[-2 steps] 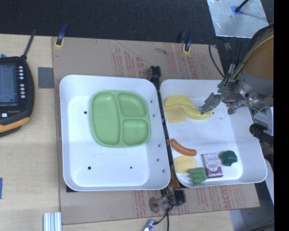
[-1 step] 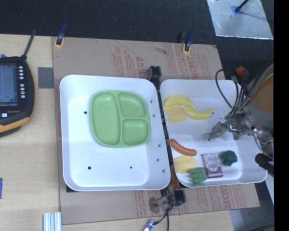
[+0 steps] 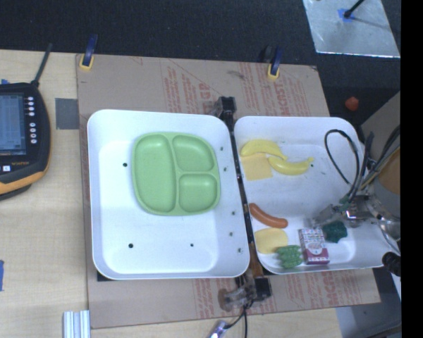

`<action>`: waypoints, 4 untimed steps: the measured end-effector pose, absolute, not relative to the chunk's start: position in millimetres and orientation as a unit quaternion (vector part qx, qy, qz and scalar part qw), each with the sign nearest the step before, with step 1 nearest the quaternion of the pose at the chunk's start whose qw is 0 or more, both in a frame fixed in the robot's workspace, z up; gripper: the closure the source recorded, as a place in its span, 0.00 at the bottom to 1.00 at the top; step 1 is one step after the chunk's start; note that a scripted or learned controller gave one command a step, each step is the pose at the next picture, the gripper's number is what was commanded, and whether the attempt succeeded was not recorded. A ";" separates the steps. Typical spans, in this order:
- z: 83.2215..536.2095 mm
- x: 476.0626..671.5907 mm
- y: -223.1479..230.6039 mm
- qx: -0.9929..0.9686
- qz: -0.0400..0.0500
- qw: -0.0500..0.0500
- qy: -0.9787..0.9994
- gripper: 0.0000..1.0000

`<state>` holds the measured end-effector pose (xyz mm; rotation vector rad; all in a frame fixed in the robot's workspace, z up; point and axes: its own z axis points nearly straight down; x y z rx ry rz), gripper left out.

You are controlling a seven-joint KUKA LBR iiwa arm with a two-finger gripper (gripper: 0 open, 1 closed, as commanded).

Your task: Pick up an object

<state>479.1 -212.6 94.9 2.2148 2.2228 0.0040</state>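
Two white bins, gripper low in the right one

Left bin (image 3: 113, 189) holds a green divided plate (image 3: 175, 172); right bin (image 3: 296, 129) holds banana (image 3: 290, 165), sausage (image 3: 268, 217), carton (image 3: 314, 246); gripper (image 3: 342, 215) beside a green object (image 3: 334, 231), grip unclear.

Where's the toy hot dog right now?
The hot dog lies in the right bin, near its left wall, just above a yellow slice and below the banana.
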 end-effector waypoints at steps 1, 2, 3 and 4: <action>103.0 477.8 -212.8 0.705 -0.001 0.000 0.709 1.00; 173.5 503.6 -151.6 0.705 0.000 -0.001 0.709 1.00; 202.2 567.4 -84.6 0.706 0.000 -0.001 0.709 1.00; 194.1 588.4 -0.7 0.705 -0.001 -0.001 0.709 1.00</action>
